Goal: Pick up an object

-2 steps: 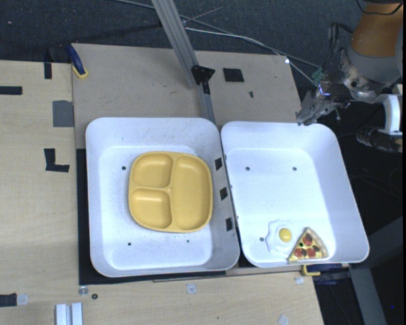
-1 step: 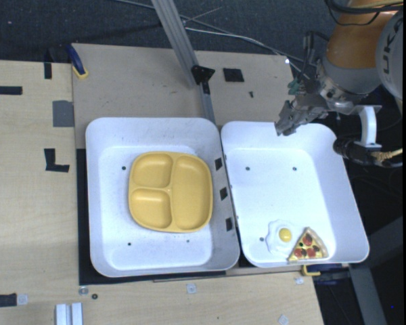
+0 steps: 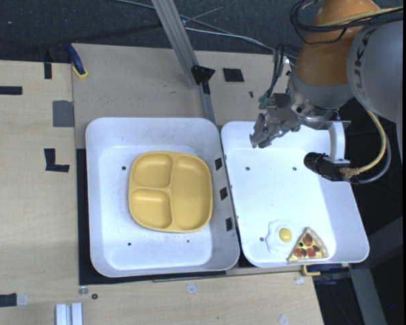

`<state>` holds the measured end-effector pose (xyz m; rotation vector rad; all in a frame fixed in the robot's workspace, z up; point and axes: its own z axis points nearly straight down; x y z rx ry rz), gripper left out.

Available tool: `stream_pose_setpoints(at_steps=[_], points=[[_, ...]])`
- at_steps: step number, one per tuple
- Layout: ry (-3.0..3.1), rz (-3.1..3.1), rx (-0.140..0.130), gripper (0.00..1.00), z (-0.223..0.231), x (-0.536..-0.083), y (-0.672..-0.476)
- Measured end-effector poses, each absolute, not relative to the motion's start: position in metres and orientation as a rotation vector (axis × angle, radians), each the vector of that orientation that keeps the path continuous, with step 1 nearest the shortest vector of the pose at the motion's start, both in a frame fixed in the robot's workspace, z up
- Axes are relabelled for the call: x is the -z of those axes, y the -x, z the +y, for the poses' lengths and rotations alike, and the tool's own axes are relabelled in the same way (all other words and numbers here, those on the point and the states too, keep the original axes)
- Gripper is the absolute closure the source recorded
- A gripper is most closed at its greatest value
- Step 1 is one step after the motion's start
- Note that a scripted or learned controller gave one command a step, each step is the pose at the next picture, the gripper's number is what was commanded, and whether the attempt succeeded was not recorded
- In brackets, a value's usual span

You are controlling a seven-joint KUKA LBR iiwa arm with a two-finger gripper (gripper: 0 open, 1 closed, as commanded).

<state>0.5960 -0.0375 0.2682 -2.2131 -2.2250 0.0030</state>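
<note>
A yellow divided plate [image 3: 170,191] lies in the middle of the left bin [image 3: 108,181]. In the right bin [image 3: 291,188] a toy fried egg [image 3: 280,235] and a toy pizza slice [image 3: 307,245] lie side by side near the front edge. My gripper [image 3: 261,137] hangs over the back left corner of the right bin, far from the egg and the pizza slice. Nothing is seen between its fingers.
A slanted metal pole [image 3: 183,46] rises behind the bins, near the gap between them. The orange band and grey wrist [image 3: 331,46] fill the upper right. A black cable fitting [image 3: 321,164] juts over the right bin's right side.
</note>
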Motion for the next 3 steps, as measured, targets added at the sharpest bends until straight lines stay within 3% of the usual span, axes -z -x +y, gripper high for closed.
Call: stream_pose_setpoints(at_steps=[3], points=[[2.211, -2.226, -0.004, 1.00, 0.094, -0.234, -0.535]])
